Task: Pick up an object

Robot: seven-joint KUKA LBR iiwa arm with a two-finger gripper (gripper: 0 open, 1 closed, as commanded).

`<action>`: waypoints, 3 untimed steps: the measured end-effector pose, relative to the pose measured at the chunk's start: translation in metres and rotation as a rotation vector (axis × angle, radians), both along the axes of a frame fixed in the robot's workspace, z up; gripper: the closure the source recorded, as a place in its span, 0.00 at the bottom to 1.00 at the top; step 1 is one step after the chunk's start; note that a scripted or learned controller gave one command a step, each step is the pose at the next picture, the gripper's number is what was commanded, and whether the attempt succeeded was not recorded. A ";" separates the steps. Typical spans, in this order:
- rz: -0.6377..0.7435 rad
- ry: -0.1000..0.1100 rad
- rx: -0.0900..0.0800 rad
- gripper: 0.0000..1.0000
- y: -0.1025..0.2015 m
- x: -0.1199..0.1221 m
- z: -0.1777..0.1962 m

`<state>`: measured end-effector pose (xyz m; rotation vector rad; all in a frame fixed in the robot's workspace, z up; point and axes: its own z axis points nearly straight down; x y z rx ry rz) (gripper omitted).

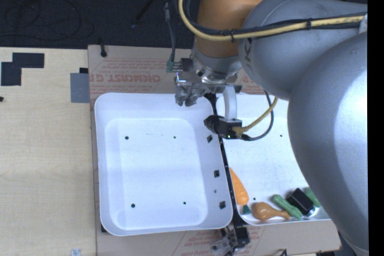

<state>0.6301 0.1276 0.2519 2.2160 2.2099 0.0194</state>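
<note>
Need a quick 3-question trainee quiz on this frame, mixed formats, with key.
1. True or false: the orange carrot-like item lies in the left bin.
2. Multiple choice: where do the objects sit in the right bin? A) its far corner B) its near end, at the view's bottom C) its centre
3. Fill in: the tan drumstick-shaped item lies beside a ____ coloured item and a black block.

Key: 1 false, it is in the right bin, by the divider. 2 B. 3 green.

The gripper is above the far edge between the bins, apart from the objects.
</note>
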 end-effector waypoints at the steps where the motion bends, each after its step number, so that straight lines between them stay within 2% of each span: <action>1: 0.004 0.020 -0.002 0.00 0.002 -0.004 -0.011; 2: 0.005 0.022 -0.003 1.00 0.002 -0.004 -0.002; 3: 0.006 0.023 -0.003 0.00 0.002 -0.005 -0.002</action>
